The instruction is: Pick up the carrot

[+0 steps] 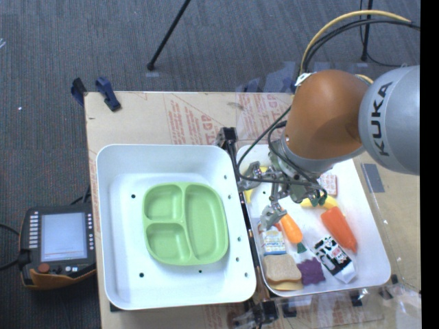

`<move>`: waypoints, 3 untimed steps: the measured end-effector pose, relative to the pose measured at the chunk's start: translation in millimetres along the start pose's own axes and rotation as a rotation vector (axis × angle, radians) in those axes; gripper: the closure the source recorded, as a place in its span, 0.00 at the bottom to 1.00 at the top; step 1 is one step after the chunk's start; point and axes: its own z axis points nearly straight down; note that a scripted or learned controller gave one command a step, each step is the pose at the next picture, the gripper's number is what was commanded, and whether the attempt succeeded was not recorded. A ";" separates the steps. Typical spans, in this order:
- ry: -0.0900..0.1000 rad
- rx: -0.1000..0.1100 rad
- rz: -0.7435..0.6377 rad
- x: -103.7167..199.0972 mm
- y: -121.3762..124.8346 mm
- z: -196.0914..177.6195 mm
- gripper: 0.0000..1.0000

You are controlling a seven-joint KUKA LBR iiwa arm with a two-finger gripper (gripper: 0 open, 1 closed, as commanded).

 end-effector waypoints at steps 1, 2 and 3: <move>0.003 0.001 0.069 56.0 -18.7 0.6 0.00; -0.010 0.002 0.194 60.7 -75.7 95.3 0.00; -0.012 0.002 0.189 59.2 -74.6 85.5 1.00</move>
